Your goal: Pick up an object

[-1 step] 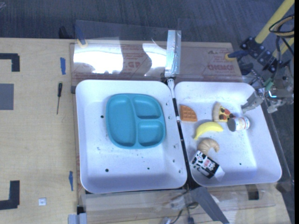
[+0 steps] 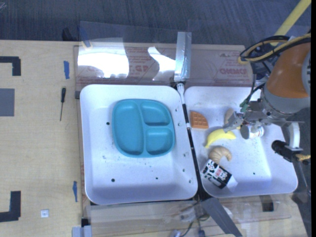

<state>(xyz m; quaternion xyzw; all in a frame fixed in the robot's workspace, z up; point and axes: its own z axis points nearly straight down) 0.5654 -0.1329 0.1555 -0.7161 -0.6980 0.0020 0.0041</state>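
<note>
The right bin (image 2: 276, 174) holds a yellow banana (image 2: 219, 137), a tan croissant (image 2: 220, 153), a brown waffle piece (image 2: 199, 120), a black-and-white patterned box (image 2: 217, 174) and a small beige item (image 2: 228, 116). My gripper (image 2: 242, 127) hangs low in this bin, just right of the banana's right end and close to it. The beige item sits just above and left of the gripper. Nothing is visibly held.
A blue divided plate (image 2: 144, 128) lies in the left bin (image 2: 98, 172). A ridge (image 2: 186, 132) separates the two bins. The arm's grey and orange wrist (image 2: 289, 80) and yellow cables (image 2: 261, 48) hang over the right bin's far right corner.
</note>
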